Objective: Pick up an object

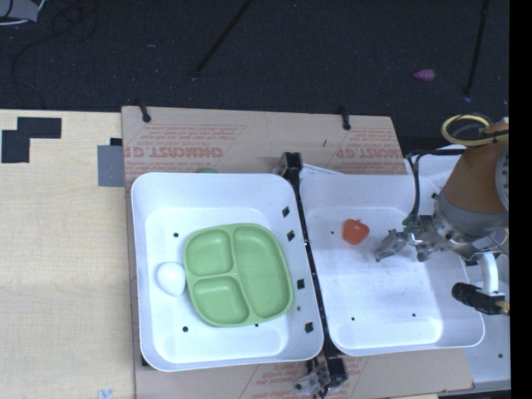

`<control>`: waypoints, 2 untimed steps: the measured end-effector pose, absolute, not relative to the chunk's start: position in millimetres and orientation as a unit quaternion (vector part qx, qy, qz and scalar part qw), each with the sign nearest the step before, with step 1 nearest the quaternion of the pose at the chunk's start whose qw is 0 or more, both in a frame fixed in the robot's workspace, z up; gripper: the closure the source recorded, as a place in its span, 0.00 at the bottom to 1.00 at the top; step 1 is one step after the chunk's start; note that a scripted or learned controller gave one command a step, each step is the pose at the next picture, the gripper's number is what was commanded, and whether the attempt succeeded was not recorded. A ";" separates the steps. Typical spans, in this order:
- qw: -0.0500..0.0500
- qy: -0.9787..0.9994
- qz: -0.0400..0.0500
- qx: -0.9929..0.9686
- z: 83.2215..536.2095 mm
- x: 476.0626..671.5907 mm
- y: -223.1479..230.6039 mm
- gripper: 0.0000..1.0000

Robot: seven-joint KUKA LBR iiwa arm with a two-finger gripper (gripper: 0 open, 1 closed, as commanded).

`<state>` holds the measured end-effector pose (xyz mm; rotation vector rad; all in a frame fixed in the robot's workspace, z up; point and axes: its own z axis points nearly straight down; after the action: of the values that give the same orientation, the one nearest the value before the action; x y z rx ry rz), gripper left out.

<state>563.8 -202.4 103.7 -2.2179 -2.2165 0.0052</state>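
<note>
Red object (356,231), small and rounded, is lying loose on the floor of the right bin (391,322), toward that bin's far-left part and clear of its walls. Reaching in over the bin's right rim, the grey arm with its orange band (474,177) is holding its gripper (389,246) low over the bin floor, just beside the red object and on its right, apart from it. Its fingers (384,251) are hanging released, with nothing between them. Across the divider, the left bin (150,214) is carrying a green three-compartment plate (237,274) at its middle, and a white egg-shaped ball (171,278) is sitting against the plate's left edge. Both bins are resting on a cardboard sheet (249,144) on the bench (58,256).
</note>
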 end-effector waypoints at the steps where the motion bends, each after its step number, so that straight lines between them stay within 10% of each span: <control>1: 0.002 -0.707 0.001 -0.707 86.5 563.5 -201.1 0.00; 2: 0.002 -0.706 0.001 -0.708 97.7 564.0 -201.5 1.00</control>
<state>564.0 -201.5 97.7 -2.2217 -2.2161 0.0018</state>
